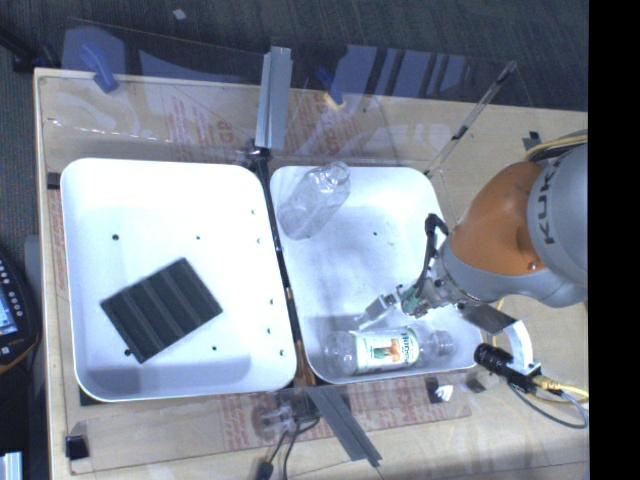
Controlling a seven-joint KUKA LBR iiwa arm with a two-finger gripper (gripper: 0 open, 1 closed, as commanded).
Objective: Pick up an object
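Labelled bottle [388,349] lies on its side, not yet lifted, at the lower edge of the right bin [340,258], lower centre of frame; the gripper [398,305] hovers just above it, its grip impossible to judge. A clear bottle [312,200] rests in that bin's upper left corner. The left bin [90,198] holds a dark ridged panel [160,309].

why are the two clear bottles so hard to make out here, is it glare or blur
Mostly low contrast in the camera view: the bright right bin washes out the unlabelled bottle, leaving a faint outline; the labelled bottle reads mainly by its label. The image is soft overall, and the gripper is slightly smeared. The dark ridged panel in the left bin stays crisp by contrast.
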